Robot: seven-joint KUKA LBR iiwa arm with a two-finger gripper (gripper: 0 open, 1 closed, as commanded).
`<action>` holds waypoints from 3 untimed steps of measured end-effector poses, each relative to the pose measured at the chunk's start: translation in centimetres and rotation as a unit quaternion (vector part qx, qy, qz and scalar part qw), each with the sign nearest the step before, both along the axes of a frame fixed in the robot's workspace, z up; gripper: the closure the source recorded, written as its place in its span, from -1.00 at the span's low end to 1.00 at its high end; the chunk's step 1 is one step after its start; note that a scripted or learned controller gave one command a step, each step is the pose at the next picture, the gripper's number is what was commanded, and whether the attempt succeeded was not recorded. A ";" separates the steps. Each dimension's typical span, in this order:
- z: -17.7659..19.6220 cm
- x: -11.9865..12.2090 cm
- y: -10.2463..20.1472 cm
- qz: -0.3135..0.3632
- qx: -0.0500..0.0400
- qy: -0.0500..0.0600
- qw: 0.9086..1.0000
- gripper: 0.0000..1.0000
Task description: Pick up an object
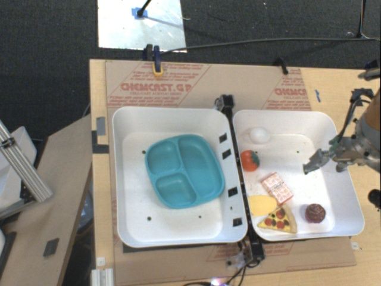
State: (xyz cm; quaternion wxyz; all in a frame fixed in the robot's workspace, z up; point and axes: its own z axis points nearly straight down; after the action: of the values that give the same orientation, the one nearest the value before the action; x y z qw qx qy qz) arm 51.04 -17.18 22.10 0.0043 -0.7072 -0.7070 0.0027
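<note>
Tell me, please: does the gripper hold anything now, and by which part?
Nothing is held. The gripper hangs above the right bin, apart from the box and the other items; no object is between its fingers.

"CHEMCAST GP" in red, repeated across the brown board point(196, 82) under the bins

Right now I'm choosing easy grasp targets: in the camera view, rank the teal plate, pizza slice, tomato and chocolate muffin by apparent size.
1. teal plate, by far the largest
2. pizza slice
3. tomato and chocolate muffin: they look about alike, so I won't rank them.
</note>
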 end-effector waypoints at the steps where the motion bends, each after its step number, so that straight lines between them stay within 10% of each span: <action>1: 0.6 0.3 0.0 0.002 -0.001 -0.005 1.000 -1.00; 3: -9.0 -0.2 0.9 0.001 0.000 -0.003 1.000 -1.00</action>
State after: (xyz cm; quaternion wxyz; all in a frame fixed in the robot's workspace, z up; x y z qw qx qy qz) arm 50.89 -16.28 13.09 0.0019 -0.7065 -0.7077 0.0006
